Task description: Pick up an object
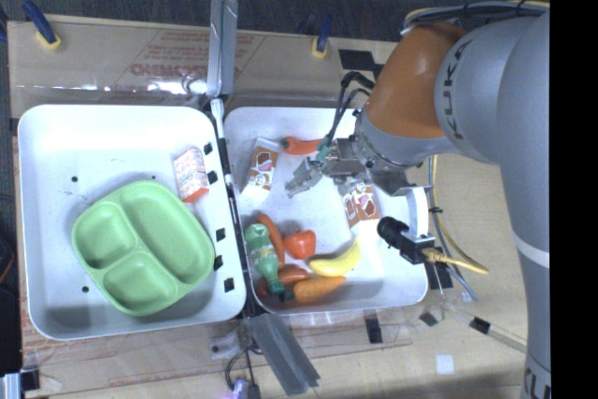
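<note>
My gripper (pixel 303 177) hangs over the middle of the right bin (pixel 411 290), its fingers spread open with nothing between them. Just left of the fingertips lies a small white and orange carton (pixel 263 169). An orange chili (pixel 301 145) rests behind the gripper near the back wall. A red and white packet (pixel 360 202) lies partly under the wrist. At the bin's front sit a banana (pixel 338 261), a red pepper (pixel 300 244), a green bottle (pixel 262 253) and a carrot (pixel 318 288).
The left bin (pixel 42 201) holds a green divided plate (pixel 142 246) and a small orange and white carton (pixel 190 173). A raised divider (pixel 224 192) separates the two bins. The arm's orange band (pixel 411 89) looms over the right bin's back right.
</note>
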You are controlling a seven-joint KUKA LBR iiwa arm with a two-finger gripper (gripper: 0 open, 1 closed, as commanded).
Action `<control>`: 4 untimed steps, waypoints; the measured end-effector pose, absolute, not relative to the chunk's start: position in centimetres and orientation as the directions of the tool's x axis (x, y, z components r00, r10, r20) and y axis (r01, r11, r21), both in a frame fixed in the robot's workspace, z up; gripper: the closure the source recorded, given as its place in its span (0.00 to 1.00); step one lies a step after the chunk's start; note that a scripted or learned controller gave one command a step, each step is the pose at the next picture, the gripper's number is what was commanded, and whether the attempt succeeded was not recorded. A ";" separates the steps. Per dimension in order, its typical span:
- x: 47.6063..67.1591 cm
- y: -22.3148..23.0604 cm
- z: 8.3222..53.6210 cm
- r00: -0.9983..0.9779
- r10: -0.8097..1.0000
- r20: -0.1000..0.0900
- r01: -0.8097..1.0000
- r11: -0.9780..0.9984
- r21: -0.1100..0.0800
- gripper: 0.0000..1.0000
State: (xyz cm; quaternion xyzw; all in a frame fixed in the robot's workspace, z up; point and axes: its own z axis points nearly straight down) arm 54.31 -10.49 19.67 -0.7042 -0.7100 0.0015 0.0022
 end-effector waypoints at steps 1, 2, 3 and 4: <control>62.6 -16.4 11.6 -0.131 0.991 0.000 0.991 0.131 -0.003 0.00; 65.8 -14.1 9.4 -0.105 0.994 -0.002 0.994 0.105 0.001 0.00; 65.8 -14.0 10.4 -0.111 0.994 0.000 0.994 0.111 -0.001 1.00; 63.2 -19.8 9.3 -0.036 0.999 0.000 0.999 0.036 -0.002 1.00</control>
